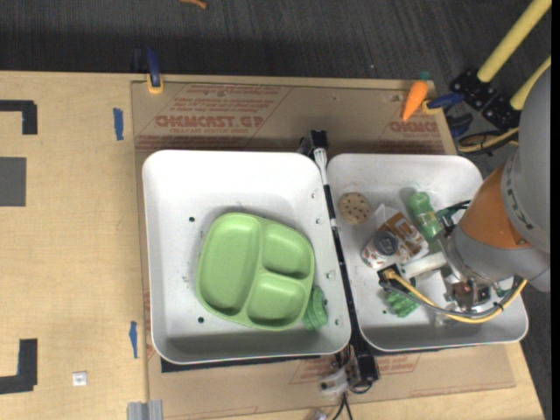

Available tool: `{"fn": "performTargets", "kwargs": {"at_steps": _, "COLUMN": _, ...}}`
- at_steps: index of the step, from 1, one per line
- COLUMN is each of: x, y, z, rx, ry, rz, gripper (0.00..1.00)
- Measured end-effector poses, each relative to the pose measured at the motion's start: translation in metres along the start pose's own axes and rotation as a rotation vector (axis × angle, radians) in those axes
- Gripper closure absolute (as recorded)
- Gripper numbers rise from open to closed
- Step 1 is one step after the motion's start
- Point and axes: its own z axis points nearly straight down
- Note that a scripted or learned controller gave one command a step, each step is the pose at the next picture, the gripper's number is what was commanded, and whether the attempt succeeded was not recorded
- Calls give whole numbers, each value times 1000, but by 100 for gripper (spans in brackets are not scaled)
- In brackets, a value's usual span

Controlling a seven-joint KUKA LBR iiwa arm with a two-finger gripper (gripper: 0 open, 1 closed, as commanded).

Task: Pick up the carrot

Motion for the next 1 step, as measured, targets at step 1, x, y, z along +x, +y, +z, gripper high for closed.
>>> {"fn": "performTargets", "kwargs": {"at_steps": 1, "x": 4, "y": 1, "z": -11, "rx": -9, "ry": 10, "rz": -1, "gripper": 100}}
